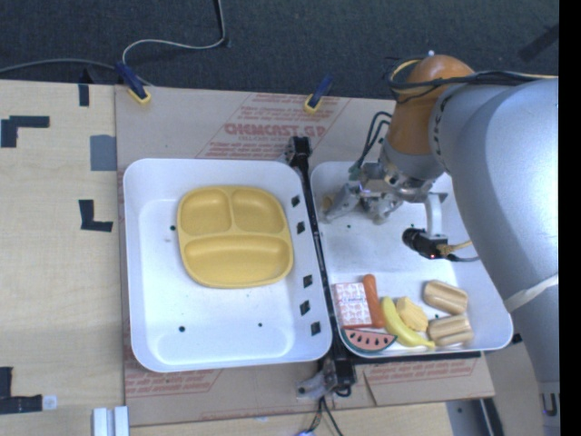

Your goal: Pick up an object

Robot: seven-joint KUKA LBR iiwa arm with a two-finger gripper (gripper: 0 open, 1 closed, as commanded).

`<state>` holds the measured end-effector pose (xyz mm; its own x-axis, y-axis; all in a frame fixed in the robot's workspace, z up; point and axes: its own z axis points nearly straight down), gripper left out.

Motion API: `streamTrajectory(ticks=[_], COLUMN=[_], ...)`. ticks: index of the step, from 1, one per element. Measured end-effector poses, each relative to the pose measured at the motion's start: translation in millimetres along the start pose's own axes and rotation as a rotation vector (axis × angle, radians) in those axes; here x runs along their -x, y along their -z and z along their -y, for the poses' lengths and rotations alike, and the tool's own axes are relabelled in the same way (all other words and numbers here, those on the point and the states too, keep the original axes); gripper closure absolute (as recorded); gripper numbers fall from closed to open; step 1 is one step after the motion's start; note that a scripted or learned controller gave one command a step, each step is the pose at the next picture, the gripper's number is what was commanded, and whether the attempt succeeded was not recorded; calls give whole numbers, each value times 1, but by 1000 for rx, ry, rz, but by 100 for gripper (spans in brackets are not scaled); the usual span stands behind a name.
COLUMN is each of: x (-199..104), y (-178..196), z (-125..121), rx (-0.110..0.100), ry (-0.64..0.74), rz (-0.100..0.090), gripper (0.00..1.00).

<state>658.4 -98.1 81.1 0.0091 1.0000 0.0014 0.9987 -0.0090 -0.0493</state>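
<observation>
My gripper (349,203) hangs over the upper left part of the right bin (381,243), its metal fingers pointing left and down over bare white floor. Nothing shows between the fingers. The toy food lies along the bin's front edge, well below the gripper: a pink wafer block (350,303), an orange carrot stick (371,298), a watermelon slice (367,340), a yellow banana (399,324) and two tan bread rolls (447,296) (450,330).
The left bin (150,334) holds a yellow divided plate (235,235) in its upper half. A black divider rail (309,234) runs between the bins. The grey arm with its orange band (419,107) covers the right side. Cables trail near the bin's right wall.
</observation>
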Motion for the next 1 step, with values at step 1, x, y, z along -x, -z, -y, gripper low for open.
streamTrajectory(ticks=[1], x=[1], y=[0], z=[0], rx=[-1], ry=[1], rz=[-2], gripper=[0])
